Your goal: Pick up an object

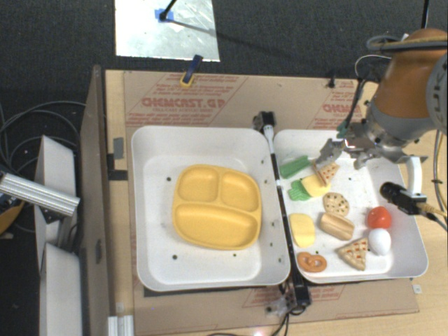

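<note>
Many toy foods are laid in the right bin [420,261], and any one may be picked. At the near edge, at about 6 o'clock in that bin, a pretzel [311,261] and a pizza slice [354,253] are seen. An egg [379,241] and a tomato [379,217] are set just beside each other at 4 o'clock. In the middle a hot dog [337,225], a cookie [336,203] and a yellow piece [302,229] are found.

Farther back, the pincer [344,151] is held over the 11 o'clock part of the bin. How far it is opened cannot be told, and nothing is seen held in it. Under it a second pizza slice [326,173] is lying, touching a yellow block [313,186] and a green leaf [299,192]. A green bean [295,166] is close by.

This slice is judged the likely pick. It should be gripped alone, since the crowded pieces may be caught or pushed too. The bin wall at 9 o'clock is near and could be bumped.

In the left bin [150,187] a yellow plate [217,206] is resting, well apart. The bench [210,96] lies beyond.
</note>
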Controlling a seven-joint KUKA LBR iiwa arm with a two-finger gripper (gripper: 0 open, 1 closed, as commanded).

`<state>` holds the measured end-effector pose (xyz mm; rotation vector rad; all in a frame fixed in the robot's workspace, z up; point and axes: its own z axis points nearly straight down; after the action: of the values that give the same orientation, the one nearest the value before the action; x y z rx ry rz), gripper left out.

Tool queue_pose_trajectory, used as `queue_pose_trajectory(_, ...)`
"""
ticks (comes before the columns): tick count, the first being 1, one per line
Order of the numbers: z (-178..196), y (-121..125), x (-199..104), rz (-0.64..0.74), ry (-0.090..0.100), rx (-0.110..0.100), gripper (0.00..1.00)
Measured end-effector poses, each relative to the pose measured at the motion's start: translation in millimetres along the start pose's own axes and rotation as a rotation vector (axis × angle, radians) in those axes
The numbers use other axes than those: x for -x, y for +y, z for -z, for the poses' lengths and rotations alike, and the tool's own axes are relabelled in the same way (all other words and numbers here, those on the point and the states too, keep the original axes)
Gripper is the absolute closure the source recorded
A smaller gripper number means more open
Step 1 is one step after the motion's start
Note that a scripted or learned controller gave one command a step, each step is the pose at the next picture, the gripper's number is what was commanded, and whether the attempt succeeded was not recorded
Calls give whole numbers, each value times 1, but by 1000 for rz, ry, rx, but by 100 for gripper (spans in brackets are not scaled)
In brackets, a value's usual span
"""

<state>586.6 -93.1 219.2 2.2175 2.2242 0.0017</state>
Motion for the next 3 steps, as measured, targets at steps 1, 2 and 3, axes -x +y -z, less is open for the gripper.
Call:
queue_pose_trajectory(1,-101,-9,23,-4,0,-9,0)
queue_pose_trajectory(2,-136,51,16,3,-1,5,0)
queue_pose_trajectory(3,-114,44,24,-2,0,2,0)
